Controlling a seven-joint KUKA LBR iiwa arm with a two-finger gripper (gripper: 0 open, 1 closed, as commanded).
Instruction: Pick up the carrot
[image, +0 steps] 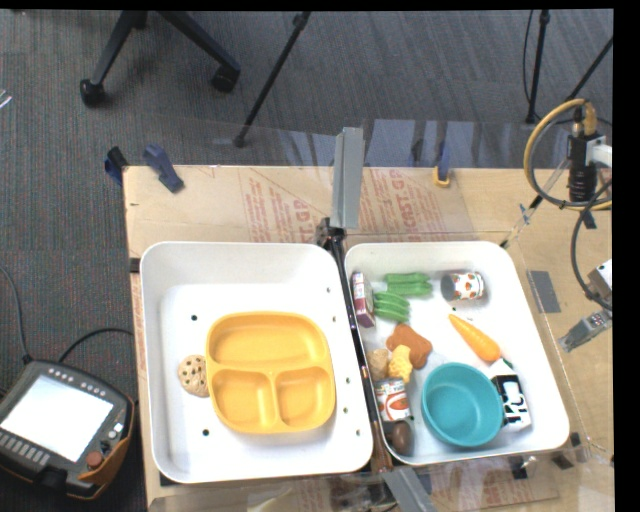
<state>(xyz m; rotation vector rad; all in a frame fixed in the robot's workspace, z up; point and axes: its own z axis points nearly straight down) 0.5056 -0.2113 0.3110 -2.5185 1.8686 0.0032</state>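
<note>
The carrot (474, 338) is a small orange cone lying flat on a slant in the right bin (522, 335), its thin end pointing up-left. It rests apart from the other items, just above the teal bowl (461, 403) and below a small tipped can (463, 287). Nothing covers it.
Around the carrot lie green pea pods (405, 285), a brown nugget (410, 346), a purple packet (361, 300), a black-and-white box (512, 400) and a can (393, 400). The left bin (180, 300) holds a yellow divided tray (270, 372) and a cookie (193, 374). Cables hang at the right (575, 170).
</note>
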